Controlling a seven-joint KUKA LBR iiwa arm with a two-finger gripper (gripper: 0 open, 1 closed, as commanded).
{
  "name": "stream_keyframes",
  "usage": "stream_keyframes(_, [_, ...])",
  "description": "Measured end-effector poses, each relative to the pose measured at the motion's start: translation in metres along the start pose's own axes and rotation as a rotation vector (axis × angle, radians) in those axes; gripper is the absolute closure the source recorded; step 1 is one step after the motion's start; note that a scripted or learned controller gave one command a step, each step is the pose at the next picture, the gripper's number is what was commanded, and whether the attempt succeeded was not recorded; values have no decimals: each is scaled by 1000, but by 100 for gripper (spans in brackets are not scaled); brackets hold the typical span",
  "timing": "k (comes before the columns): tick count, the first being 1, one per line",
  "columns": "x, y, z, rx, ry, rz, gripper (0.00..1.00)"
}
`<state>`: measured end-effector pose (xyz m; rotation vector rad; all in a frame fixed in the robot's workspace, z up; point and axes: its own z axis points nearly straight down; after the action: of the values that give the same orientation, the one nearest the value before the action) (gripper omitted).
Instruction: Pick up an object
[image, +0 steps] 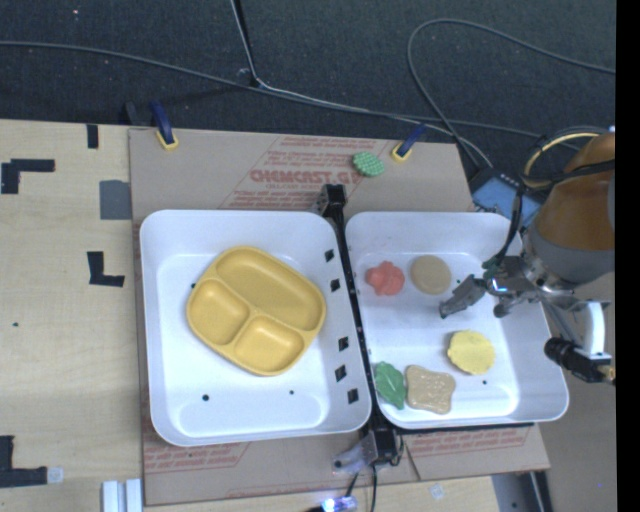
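Brown cardboard (290, 175) is laid over the wooden bench (60, 300), and two white bins are set on it side by side. Most of the left bin (165, 400) is taken up by a yellow divided plate (256, 310). Toward the right bin's (500, 232) far edge, a red piece (385, 278) and a tan round piece (432, 274) are seen. A yellow piece (470, 352) lies nearer its right wall; a toast-shaped piece (430, 390) and a green piece (389, 383) lie along its near edge. The gripper (478, 301) is held over the bin's middle, fingers spread apart, nothing between them.
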<state>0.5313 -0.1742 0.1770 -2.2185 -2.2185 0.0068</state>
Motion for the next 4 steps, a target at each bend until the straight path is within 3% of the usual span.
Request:
stream_keyframes(2, [-3, -7, 93, -8, -3, -1, 0])
stream_keyframes(3, [-3, -6, 81, -11, -3, -1, 100])
stream_keyframes(4, [-4, -10, 19, -10, -1, -2, 100])
